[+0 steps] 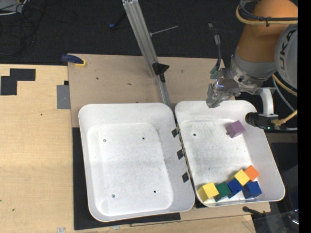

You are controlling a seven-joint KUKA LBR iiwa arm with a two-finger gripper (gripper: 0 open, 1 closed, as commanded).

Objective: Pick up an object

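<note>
The arm (272,38) is grey with a big round orange band, black cables and black letters.

A slanted aluminium rail (145,42) rises behind the wooden bench (34,144).

The arm's gripper (215,97) hung over the far edge of the right bin (214,144), apart from every block. A purple block (235,128) lay alone near that bin's far right side. Along the near edge sat a cluster: yellow block (210,191), green block (223,190), blue block (241,178) and orange block (251,172). The left bin (126,161) lay just beside it.
</note>
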